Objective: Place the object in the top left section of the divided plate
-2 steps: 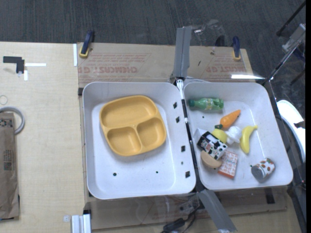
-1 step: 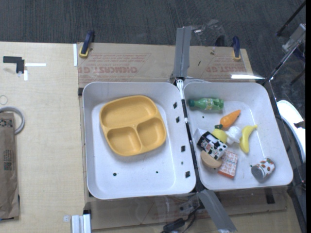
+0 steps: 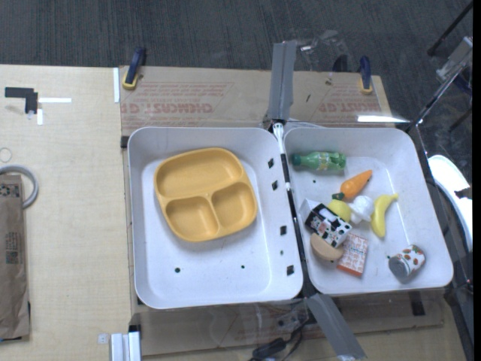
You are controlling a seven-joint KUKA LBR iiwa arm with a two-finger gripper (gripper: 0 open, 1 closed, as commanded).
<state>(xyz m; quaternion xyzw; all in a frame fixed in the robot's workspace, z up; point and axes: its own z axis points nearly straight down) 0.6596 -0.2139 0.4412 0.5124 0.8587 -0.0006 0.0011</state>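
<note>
A yellow divided plate (image 3: 197, 170) lies in the left bin (image 3: 150, 277), with one large section toward the back and two smaller sections at the front. The right bin (image 3: 421, 171) holds the loose objects: a green bottle (image 3: 319, 160) at the back, an orange carrot (image 3: 357, 181), a yellow banana (image 3: 382, 213), a small white piece (image 3: 361, 207), a black-and-white box (image 3: 326, 223), a tan round piece (image 3: 325, 250), an orange-red packet (image 3: 353, 256) and a small grey can (image 3: 406, 262) at the front right.
A cardboard sheet (image 3: 225, 100) lies behind the bins, held by blue clamps (image 3: 135, 66). A wooden bench top (image 3: 68, 201) stretches to the left with a brown bag (image 3: 11, 254) at its edge. Dark metal bars (image 3: 282, 81) run between the bins.
</note>
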